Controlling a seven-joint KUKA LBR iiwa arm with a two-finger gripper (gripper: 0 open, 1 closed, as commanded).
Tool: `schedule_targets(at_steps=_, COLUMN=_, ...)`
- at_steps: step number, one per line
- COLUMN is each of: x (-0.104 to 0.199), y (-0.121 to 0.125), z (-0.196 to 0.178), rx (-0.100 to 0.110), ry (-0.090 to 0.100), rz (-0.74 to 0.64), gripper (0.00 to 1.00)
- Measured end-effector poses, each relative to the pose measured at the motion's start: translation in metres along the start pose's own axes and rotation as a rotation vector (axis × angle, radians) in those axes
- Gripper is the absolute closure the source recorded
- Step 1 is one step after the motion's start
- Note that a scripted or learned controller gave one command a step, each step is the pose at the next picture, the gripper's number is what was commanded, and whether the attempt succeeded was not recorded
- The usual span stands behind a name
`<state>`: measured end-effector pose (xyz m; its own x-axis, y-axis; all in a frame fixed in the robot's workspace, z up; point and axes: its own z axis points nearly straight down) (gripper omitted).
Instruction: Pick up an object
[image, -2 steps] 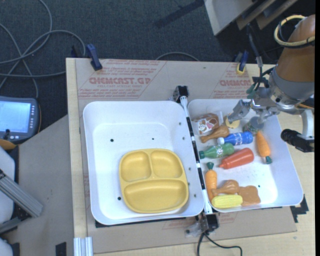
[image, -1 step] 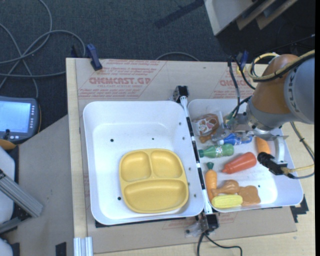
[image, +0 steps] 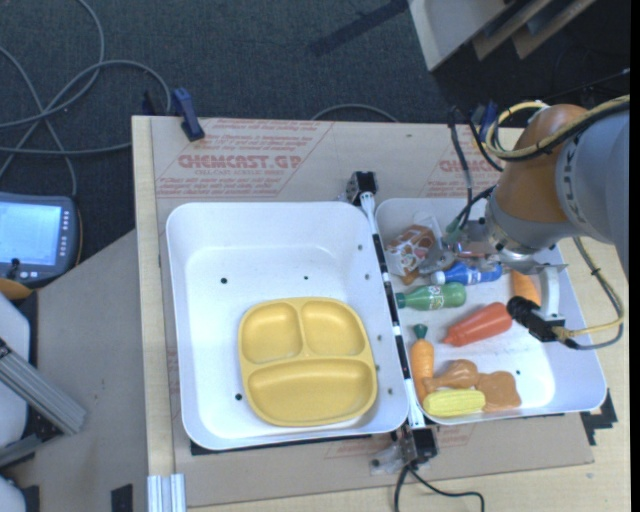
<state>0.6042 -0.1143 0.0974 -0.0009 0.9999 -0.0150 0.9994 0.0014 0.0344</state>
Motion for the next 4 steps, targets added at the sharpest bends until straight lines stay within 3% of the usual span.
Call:
schedule_targets(at_steps=1, x=-0.006, y=-0.077, z=0.01, rx=0.039, ry=0.015, rz=0.006, gripper=0.0)
schedule_targets(at_steps=2, x=-0.063, y=-0.016, z=0.013, rx=0.028, ry=0.012, rz=0.003, gripper=0.0)
schedule_targets(at_steps=3, x=-0.085, y=0.041, z=0.017, rx=0.082, ry=0.039, rz=0.001, gripper=0.0)
schedule_targets(at_steps=4, x=-0.093, y=-0.043, z=0.012, rx=0.038, ry=0.031, rz=-0.001, gripper=0.0)
